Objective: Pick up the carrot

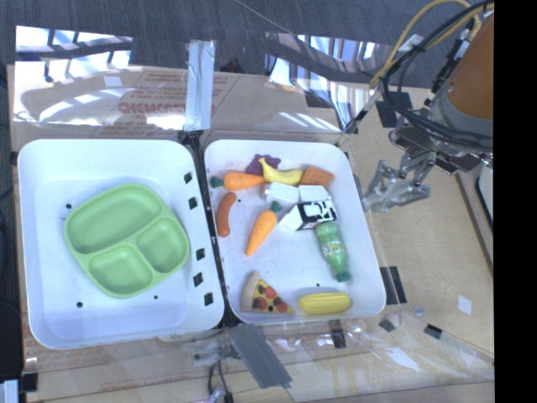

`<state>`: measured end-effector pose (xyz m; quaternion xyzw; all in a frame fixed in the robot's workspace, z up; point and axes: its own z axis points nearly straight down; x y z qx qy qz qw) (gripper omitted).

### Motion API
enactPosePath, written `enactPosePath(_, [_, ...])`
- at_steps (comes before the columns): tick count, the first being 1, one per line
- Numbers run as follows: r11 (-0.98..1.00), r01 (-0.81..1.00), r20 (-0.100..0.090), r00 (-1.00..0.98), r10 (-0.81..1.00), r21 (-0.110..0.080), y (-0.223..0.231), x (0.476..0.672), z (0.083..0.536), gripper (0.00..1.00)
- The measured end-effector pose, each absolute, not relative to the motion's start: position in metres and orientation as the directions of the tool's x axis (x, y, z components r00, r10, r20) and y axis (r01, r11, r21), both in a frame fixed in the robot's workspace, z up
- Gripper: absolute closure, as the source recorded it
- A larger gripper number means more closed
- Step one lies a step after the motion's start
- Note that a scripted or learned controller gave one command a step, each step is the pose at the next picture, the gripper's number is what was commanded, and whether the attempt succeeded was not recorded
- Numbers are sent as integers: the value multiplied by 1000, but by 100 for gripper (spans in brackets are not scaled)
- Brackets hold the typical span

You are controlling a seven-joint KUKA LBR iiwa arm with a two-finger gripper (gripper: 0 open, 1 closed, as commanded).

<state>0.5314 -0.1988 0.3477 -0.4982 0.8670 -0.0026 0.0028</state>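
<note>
Two carrots lie in the right bin point(369, 250). One carrot point(260, 231) sits near the bin's middle, slanted, its green top pointing up-right. A second carrot point(244, 180) rests near the far-left corner with its green top to the left. My gripper point(388, 190) hovers over the bench just outside the bin's right wall, well to the right of both carrots. It is open with nothing between its fingers.
Sharing the right bin are an orange sausage point(226, 213), banana point(281, 173), purple grapes point(267, 163), bread roll point(317, 175), white cartons point(306, 208), green bottle point(332, 250), pizza slice point(263, 296) and a yellow piece point(325, 302). The left bin holds a green divided plate point(126, 238).
</note>
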Motion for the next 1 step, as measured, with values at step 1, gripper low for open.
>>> enactPosePath(1, [500,-866,-3,-500,-866,-10,-198,533,358,100])
